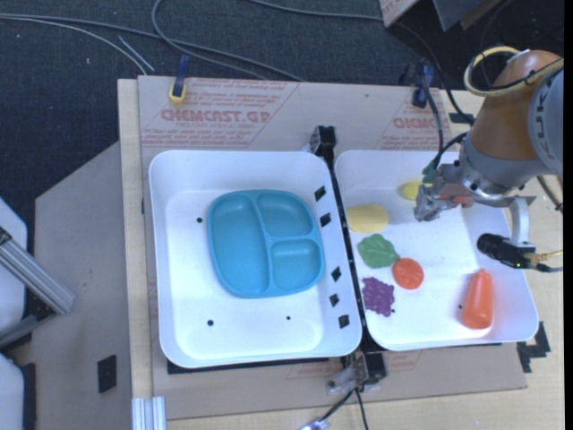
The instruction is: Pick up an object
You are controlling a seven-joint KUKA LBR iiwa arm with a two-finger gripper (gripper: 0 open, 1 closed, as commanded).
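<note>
My gripper [424, 206] hangs low over the upper middle of the right bin [448, 330]. A small yellow object [410, 191] lies just left of it, partly hidden by the fingers. A larger yellow lemon-like piece [368, 218] lies to the left near the divider. Below it sit a green leafy piece [377, 251], an orange-red round piece [408, 273] and a purple grape bunch [378, 295]. An orange carrot-like piece [478, 299] lies at the bin's lower right. Nothing shows between the fingers.
The left bin [170, 240] holds a blue sectioned plate [265, 242]. A black clip strip runs along the divider between the bins. The arm reaches in from the right over the right bin's upper edge.
</note>
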